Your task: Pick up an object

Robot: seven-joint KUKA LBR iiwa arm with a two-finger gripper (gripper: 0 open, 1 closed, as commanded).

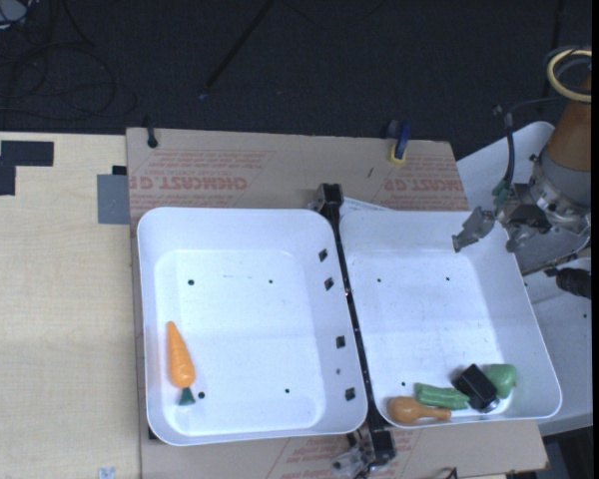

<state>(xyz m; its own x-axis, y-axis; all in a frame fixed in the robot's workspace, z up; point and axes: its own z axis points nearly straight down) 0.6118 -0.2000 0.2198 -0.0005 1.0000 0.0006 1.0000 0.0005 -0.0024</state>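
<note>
The gripper point(491, 226) hangs over the far right corner of the right bin point(434, 297), arm coming in from the right with the orange band point(571, 138) up above the wrist. One finger juts out to the left, the other sits closer to the wrist, and there's a clear gap between them, spread apart with nothing held inside.

Well below the gripper, down at the near edge of that same bin, sits a little cluster: a black block point(476, 386) lying across a green vegetable point(441, 396), a rounder green piece point(501, 376) just to its right and touching it, and an orange-tan gourd shape point(415, 410) to the lower left, beside the green vegetable. All of them are well apart from the gripper.

Far off to the gripper's left and lower, across the black divider point(341, 297), the left bin point(240, 267) holds a carrot point(180, 358), orange with a dark green stub at its near end, lying close to that bin's left wall.

Beneath both bins lies a sheet of brown cardboard point(280, 168).
</note>
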